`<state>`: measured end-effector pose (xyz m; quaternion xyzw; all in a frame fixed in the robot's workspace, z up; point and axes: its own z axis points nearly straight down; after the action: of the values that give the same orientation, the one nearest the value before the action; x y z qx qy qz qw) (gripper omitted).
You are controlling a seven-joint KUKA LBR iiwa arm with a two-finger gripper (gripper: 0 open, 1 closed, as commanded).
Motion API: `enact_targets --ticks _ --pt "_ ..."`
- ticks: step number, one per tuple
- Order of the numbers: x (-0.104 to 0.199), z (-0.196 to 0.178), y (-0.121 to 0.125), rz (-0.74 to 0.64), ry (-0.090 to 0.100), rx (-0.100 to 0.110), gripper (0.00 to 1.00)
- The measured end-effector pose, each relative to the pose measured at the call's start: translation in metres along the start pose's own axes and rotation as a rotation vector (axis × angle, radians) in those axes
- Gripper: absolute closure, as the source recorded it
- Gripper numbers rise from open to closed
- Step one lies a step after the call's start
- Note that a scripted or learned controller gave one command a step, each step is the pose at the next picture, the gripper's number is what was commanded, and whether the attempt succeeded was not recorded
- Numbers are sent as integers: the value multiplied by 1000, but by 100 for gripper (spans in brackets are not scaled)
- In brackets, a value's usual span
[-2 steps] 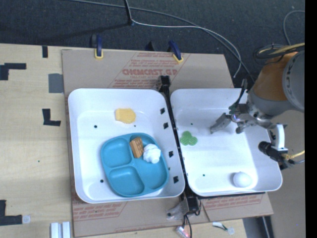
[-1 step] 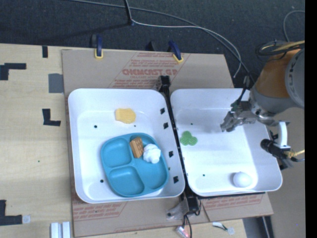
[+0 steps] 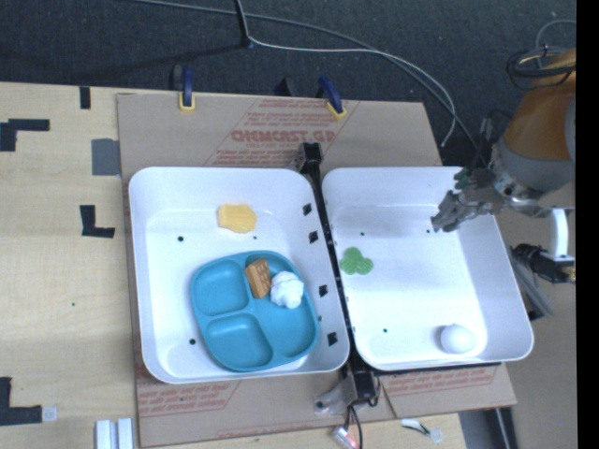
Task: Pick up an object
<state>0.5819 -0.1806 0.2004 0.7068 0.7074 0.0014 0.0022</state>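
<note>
Green object (image 3: pixel 356 263) sitting on the floor of the right bin (image 3: pixel 487 279) near its left wall looks like the closest grab, lying off to camera-left and a bit nearer the viewer from the gripper (image 3: pixel 447 215). Arm's (image 3: pixel 533 148) reaching in over the bin's far right corner, wrist tipped down. Gripper's got nothing in it, fingers look a little parted.
</note>
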Motion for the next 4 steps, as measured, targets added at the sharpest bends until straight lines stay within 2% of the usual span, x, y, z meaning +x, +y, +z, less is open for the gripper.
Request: enact_targets --ticks 1,2,4 --pt "0 1 0 0 1 5 100" --pt "55 5 14 -4 2 5 100" --pt "163 8 17 -4 2 6 100"
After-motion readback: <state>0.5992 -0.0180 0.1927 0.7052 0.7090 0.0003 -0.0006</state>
